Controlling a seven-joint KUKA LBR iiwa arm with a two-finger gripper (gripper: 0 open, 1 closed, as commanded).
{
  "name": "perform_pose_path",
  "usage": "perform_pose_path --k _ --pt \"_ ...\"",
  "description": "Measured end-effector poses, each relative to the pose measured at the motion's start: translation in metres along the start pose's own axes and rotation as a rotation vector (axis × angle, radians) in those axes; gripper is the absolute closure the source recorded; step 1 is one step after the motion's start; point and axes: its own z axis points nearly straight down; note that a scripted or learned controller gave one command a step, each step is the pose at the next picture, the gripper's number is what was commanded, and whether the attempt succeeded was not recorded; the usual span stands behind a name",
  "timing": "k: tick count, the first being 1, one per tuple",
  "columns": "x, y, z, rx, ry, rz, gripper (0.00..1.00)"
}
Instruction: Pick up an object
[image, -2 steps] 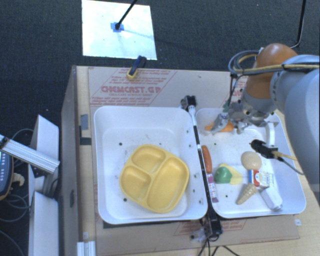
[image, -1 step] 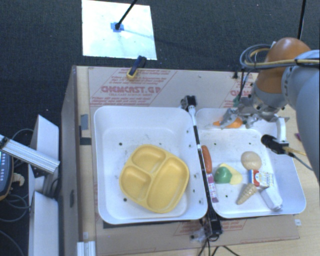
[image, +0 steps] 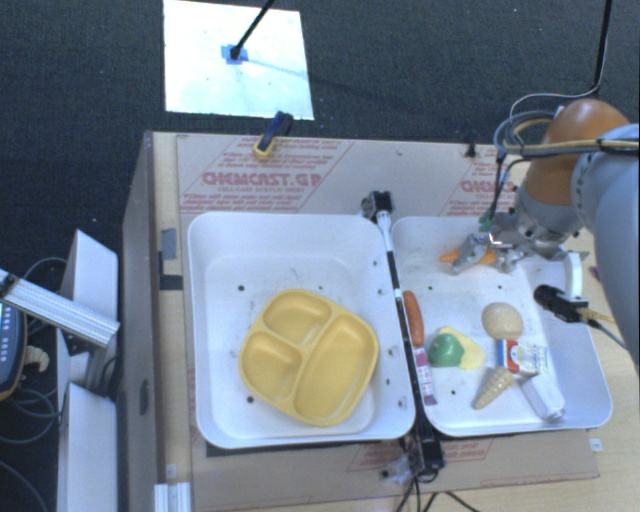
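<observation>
My claw (image: 492, 245) low at right bin's (image: 600, 400) far end | orange piece (image: 462, 257) apparently touching its left | grip state: cannot tell

The yellow divided plate (image: 310, 356) is showing smooth, softly glossy plastic, lying in a left bin (image: 215, 300) of matt white plastic. The desk (image: 330, 165) is wearing a printed paper-faced sheet, and the floor (image: 80, 100) is looking like dark, rough carpet.
</observation>
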Motion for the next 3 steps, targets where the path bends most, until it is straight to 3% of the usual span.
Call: perform_pose_path --k 1,2,3 --pt "-0.036 -0.098 -0.002 -0.021 -0.005 0.001 0.0" --pt "-0.035 -0.132 -0.001 -0.021 -0.004 0.0 0.0" --pt "-0.036 -0.131 -0.012 -0.025 -0.005 0.0 1.0"
